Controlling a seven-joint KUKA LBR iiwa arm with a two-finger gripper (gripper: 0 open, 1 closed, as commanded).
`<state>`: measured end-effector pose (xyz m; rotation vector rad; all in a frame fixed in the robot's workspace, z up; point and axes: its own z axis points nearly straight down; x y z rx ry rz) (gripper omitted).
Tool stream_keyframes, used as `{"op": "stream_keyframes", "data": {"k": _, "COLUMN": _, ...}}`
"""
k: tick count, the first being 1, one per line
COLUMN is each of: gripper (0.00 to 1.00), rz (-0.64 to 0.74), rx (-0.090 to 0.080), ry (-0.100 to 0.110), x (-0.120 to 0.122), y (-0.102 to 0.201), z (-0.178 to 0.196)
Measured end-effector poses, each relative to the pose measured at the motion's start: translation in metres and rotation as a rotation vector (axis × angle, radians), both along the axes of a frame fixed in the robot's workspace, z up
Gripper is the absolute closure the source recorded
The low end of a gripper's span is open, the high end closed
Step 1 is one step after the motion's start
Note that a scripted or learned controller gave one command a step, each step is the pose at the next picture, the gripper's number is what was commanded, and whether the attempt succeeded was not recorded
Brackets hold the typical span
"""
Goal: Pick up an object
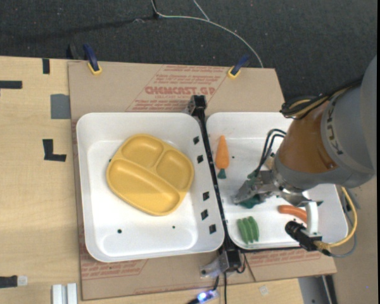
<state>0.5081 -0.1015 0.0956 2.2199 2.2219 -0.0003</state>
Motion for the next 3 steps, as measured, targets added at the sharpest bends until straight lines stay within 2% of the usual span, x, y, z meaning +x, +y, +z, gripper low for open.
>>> {"op": "stream_keyframes", "data": {"k": 1, "gripper": 1.00, "rz": 0.001, "rx": 0.000, "ry": -0.003, "x": 0.002, "y": 0.002, "z": 0.063}}
{"op": "stream_keyframes", "data": {"k": 2, "gripper": 1.00, "rz": 0.001, "rx": 0.000, "ry": -0.003, "x": 0.012, "y": -0.001, "z": 0.110}}
{"op": "stream_keyframes", "data": {"k": 3, "gripper": 1.00, "rz": 0.001, "rx": 0.001, "ry": -0.001, "x": 0.012, "y": 0.000, "z": 0.135}}
